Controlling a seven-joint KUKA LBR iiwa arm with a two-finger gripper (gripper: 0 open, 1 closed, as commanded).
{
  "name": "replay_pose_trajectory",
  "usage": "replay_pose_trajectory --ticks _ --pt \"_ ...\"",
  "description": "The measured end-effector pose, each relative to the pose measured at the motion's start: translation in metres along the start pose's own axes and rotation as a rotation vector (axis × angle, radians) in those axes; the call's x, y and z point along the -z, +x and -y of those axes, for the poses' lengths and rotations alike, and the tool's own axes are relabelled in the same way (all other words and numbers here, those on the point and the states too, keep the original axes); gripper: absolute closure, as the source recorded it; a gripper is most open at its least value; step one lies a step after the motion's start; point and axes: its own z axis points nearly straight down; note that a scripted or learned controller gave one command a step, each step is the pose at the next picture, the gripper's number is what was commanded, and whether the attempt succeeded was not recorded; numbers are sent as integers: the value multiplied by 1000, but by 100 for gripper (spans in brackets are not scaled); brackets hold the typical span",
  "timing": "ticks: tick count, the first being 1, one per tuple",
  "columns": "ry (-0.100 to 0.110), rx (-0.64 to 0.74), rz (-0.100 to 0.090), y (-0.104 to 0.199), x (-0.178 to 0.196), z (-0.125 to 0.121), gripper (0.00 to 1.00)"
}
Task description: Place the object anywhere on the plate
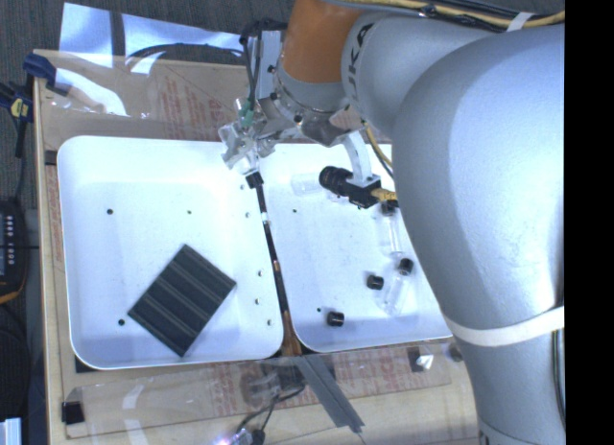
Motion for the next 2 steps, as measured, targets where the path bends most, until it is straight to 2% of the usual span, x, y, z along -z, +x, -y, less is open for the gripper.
replay_pose_trajectory --ticks 1,2 --pt "-1 -199 1 51 223 -15 100" --pt "5 -373 1 149 201 -34 100"
